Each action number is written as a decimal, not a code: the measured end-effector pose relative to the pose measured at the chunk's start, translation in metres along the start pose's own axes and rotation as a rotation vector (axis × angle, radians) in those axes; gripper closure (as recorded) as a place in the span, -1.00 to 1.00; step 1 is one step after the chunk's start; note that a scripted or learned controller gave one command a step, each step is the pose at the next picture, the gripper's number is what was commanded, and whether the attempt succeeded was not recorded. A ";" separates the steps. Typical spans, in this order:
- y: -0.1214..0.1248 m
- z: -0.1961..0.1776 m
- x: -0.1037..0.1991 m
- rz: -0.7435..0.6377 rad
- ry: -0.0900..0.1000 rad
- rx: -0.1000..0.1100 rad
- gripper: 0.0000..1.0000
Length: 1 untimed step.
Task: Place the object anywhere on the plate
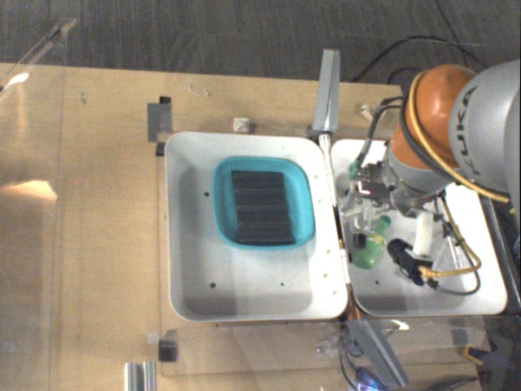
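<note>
A small green object is seen in the right bin, close to that bin's left wall and about halfway down it. Its long axis appears to run roughly up and down the view, leaning slightly to the right at the top. The lower end is darker green and rounded, and the upper end is paler. Its finer shape cannot be made out.

The arm is brought in from the right, with its orange band over the upper part of the right bin. From there the wrist is turned down and to the left, so that the claw is held over the left side of the right bin, just beside the wall shared by the two bins. The claw is placed directly above the green object's upper end. Whether the two touch cannot be told, nor whether the claw is open or closed, since the parts there overlap.

A teal plate, squarish with rounded corners, is set in the upper middle of the left bin. A dark ribbed slab is laid across its centre. Both bins are borne by a pale wooden bench.
</note>
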<state>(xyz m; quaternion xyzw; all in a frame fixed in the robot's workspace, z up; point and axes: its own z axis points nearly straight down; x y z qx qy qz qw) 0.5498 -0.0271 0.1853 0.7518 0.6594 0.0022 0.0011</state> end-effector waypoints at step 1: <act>0.000 0.000 0.000 0.001 0.000 0.000 -1.00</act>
